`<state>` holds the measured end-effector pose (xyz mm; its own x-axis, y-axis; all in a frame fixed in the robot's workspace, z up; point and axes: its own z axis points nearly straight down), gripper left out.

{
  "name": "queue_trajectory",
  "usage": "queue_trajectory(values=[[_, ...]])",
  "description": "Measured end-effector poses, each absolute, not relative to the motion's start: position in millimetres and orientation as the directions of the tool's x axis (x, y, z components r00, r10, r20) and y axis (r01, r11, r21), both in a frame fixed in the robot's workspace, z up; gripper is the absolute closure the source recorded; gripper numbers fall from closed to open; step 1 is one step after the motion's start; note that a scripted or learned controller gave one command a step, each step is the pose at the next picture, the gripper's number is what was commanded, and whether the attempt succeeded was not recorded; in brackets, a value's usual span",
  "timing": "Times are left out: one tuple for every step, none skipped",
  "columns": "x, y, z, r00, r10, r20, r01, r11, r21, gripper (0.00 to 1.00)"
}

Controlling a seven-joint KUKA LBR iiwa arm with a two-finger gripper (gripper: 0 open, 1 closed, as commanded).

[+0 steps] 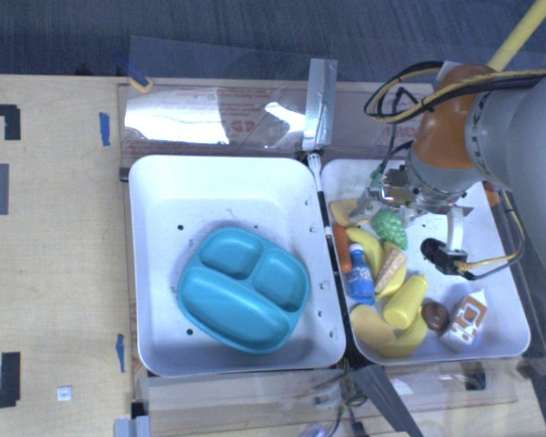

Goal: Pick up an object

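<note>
gripper (402, 200) low over right bin's (514, 326) far-left pile | finger spread: cannot tell, no hold seen | green knobbly toy (392, 228) just near-side of it, bananas (369, 248) leftward

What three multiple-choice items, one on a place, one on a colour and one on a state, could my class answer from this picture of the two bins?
1. Where does the divided plate lie?
A. In the left bin
B. In the right bin
C. On the wooden bench

2. What colour is the divided plate?
A. Red
B. Blue
C. Black

3. How does the small bottle with the blue label stand?
A. Upright on its base
B. Lying on its side
C. Hanging from the claw

Answers:
1. A, since it rests on the floor of the left bin.
2. B, since all three of its compartments show blue.
3. B, since it lies lengthwise among the toy food in the right bin.
</note>
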<state>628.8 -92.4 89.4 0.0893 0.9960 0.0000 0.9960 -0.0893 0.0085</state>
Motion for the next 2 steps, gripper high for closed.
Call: queue_trajectory(values=[[630.3, -92, 101, 0.09, 0.996, 0.001, 0.996, -0.09, 0.013, 1.0], [623.4, -24, 189, 0.153, 0.988, 0.003, 0.988, -0.153, 0.007, 1.0]])
